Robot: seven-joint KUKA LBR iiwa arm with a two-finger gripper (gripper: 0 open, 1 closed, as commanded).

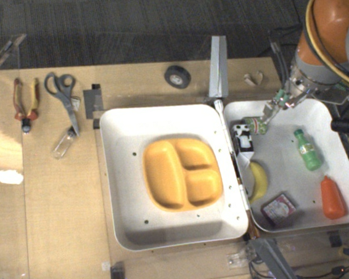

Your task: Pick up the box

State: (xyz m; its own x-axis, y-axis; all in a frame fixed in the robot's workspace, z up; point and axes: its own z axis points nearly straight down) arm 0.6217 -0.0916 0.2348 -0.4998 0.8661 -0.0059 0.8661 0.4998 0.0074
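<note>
Camera view. The desk (56,197) is light wood. At its 10 o'clock corner lie red-handled pliers (25,103) and scissors (65,98), with a roll of black tape (178,76) near 12 o'clock.

Left bin (119,148), centre of the view: holds a yellow sectioned tray (182,172), three compartments, sitting in the middle of the bin floor.

Right bin (340,118), at 3 o'clock: several things spread across it.
- black-and-white carton (243,136) against the bin's left wall, upper part
- yellow banana-shaped thing (258,180) along the left wall, below the carton
- green bottle (308,150) lying near the bin's middle
- orange bottle (332,197) toward the bin's 4 o'clock corner
- the box (278,206), small, dark grey with a purplish top face, lying flat at the bin's 6 o'clock edge, just beside the banana shape and well apart from the orange bottle

The arm (330,26) comes in from 2 o'clock, orange band over a grey wrist. The end effector (261,123) reaches down-left into the bin's 10 o'clock corner, its tip just beside the carton; contact cannot be judged. The box lies toward 6 o'clock from the tip, well apart, the banana shape between them off to the left. Whether the end effector is wide or narrow I cannot tell.
</note>
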